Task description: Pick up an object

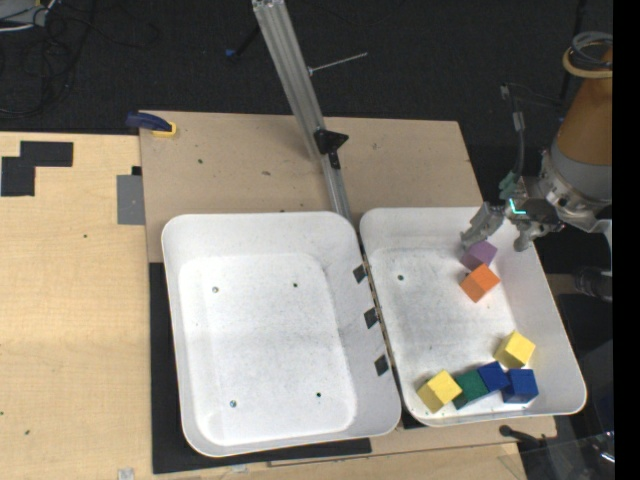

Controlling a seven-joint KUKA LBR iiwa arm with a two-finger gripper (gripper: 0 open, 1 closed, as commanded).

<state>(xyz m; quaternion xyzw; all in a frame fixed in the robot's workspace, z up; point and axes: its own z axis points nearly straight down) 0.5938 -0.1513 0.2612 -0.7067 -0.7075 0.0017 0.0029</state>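
— Where are we now?
— We've got the gripper (503,230) at two o'clock over the right bin (425,298), fingers spread apart, nothing between them. The purple block (481,252) sits just below, the orange block (480,283) touching it.
— And the rest?
— At five o'clock we see yellow blocks (517,349), a green block (471,386) and blue blocks (508,380) clustered. Left bin (190,258) at eight o'clock.

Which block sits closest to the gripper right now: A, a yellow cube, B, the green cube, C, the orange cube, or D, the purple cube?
D: the purple cube lies just below the gripper in the right bin, nearer than the orange cube.
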